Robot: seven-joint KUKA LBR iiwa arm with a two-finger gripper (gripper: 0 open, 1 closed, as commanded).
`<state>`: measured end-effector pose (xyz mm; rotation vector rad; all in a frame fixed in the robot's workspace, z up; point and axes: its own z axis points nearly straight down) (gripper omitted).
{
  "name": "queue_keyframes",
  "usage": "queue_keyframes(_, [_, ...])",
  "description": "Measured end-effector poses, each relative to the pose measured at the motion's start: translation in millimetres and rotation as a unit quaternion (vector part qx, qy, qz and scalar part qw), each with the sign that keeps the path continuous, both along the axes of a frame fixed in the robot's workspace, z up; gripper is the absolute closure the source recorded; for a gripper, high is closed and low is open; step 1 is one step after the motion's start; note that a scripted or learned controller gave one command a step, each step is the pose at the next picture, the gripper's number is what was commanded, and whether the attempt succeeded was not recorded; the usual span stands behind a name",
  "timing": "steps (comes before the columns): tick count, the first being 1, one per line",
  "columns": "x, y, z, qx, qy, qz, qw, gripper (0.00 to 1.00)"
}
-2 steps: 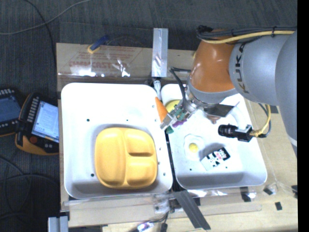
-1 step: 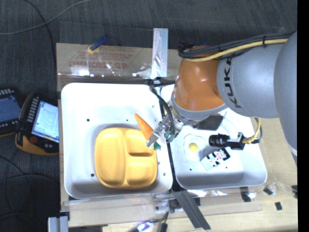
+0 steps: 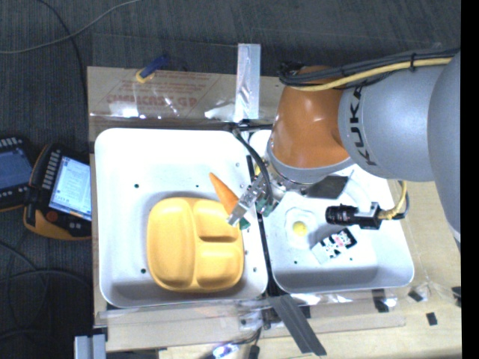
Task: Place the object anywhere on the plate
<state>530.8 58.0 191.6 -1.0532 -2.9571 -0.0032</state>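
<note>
You are looking down on a pale brown worktop [image 3: 105, 96] that stands on dark grey carpet [image 3: 45, 43], with thin cables trailing over the floor at far left. A handheld control unit [image 3: 63, 189] with a lit screen lies on the carpet just left of the worktop. At the far edge of the worktop a clear plastic sheet [image 3: 161, 96] lies flat, with a small blue piece [image 3: 152, 67] at its far corner.

Two shallow white bins sit side by side. The left bin [image 3: 120, 155] holds a yellow plate [image 3: 179, 238], moulded into compartments, in its near half.

Your object, the orange carrot [image 3: 222, 188], is a small smooth cone of plain bright orange. It is in the left bin, just beyond the plate's far right corner, its thin tip pointing far and left. Its thick end meets the gripper [image 3: 249, 203], which hangs over the wall between the bins. From this angle you cannot tell whether the gripper is open or closed, or whether it has the carrot.

The grey arm [image 3: 397, 126] comes in from the right over the right bin [image 3: 389, 264], where a toy fried egg [image 3: 299, 226] and a small white card [image 3: 334, 244] lie.
</note>
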Motion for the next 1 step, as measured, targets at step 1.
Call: queue_keyframes(1, [0.0, 0.0, 0.0, 0.0, 0.0, 0.0, 1.0, 0.0])
